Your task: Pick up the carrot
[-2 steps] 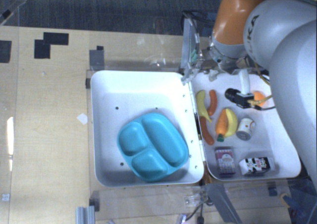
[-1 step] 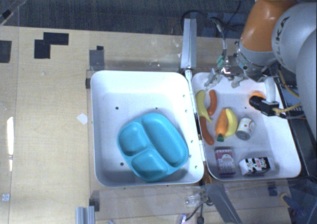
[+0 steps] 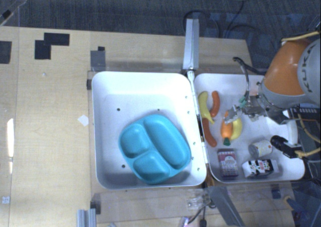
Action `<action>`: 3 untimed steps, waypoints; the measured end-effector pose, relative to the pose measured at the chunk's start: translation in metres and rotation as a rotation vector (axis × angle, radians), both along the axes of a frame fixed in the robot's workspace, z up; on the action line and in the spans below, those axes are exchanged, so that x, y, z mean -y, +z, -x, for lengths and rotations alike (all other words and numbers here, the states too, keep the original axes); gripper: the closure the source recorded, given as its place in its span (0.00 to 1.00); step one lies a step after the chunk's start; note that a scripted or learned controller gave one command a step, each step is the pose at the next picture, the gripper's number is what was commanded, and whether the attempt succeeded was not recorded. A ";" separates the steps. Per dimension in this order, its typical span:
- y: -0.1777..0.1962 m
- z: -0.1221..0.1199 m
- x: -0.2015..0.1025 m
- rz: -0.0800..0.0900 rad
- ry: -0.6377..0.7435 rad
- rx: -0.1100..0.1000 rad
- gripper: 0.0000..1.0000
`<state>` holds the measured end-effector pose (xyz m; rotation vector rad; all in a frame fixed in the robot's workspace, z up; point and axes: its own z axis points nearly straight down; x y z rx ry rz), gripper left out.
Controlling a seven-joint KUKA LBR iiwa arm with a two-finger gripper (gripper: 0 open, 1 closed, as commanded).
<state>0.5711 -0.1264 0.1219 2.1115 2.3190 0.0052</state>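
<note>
- Gripper [image 3: 239,109] hangs low over the right bin [image 3: 296,173], reaching in from the right under the grey arm [image 3: 291,78] with its orange band; it is small and dark against clutter, and I cannot tell what state it is in.
- Nothing can be seen pinched by it from this view.
- Carrot [image 3: 227,129] lies in the right bin, near its middle, just below and a little left of the gripper, orange with a bit of green at its lower end.
- Its long axis runs roughly up and down the picture, stem end toward the near edge, so the gripper seems to need only a short shift toward the near-left before closing across the narrow width.
- A yellow piece [image 3: 236,127] lies against the carrot's right side, touching or nearly so; I judge this the main risk, since a closing grip could catch both.
- Further left lie a banana [image 3: 203,106], an orange-red sausage [image 3: 215,101] and a second reddish one [image 3: 209,133], well clear of the carrot.
- Toward the near edge sit a small purple packet [image 3: 228,163], a can [image 3: 261,148] and a black-and-white carton [image 3: 260,167]; their printing is too small to read.
- Left bin [image 3: 108,90] holds a blue divided plate [image 3: 155,148].
- Both bins rest on the pale wooden worktop [image 3: 45,120].
</note>
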 end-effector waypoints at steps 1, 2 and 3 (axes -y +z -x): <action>-0.032 0.017 -0.008 0.001 0.036 0.008 0.00; -0.021 0.014 -0.010 0.000 0.039 0.014 1.00; -0.021 0.014 -0.010 0.000 0.039 0.014 0.00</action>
